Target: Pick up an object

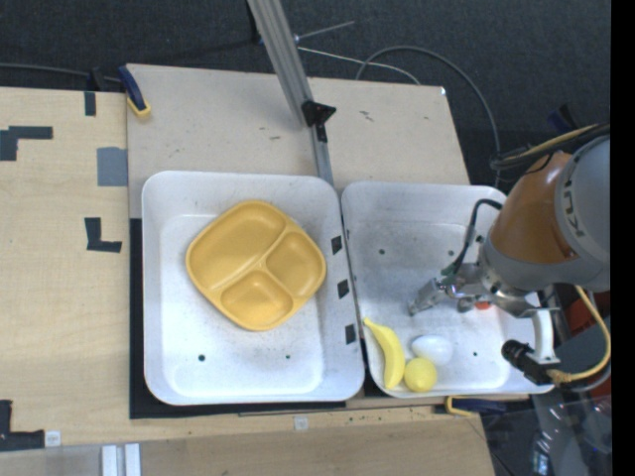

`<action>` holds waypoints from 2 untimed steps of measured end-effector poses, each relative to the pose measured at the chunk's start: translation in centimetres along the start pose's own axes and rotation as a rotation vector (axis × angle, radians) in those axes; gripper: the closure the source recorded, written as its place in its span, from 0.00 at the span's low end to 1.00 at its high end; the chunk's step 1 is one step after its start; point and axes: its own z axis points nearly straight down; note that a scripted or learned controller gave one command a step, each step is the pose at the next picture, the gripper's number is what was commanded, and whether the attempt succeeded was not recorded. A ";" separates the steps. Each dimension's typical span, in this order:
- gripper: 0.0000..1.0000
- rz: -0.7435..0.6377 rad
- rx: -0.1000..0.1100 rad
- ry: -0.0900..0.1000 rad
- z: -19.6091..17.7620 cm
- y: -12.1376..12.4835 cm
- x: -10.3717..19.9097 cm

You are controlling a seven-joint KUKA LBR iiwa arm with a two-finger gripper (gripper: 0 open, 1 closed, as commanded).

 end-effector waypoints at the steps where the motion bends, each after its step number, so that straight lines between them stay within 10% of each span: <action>1: 1.00 -0.001 -0.001 0.002 -1.2 0.1 0.1; 2: 1.00 0.000 -0.009 -0.002 -7.2 0.9 0.1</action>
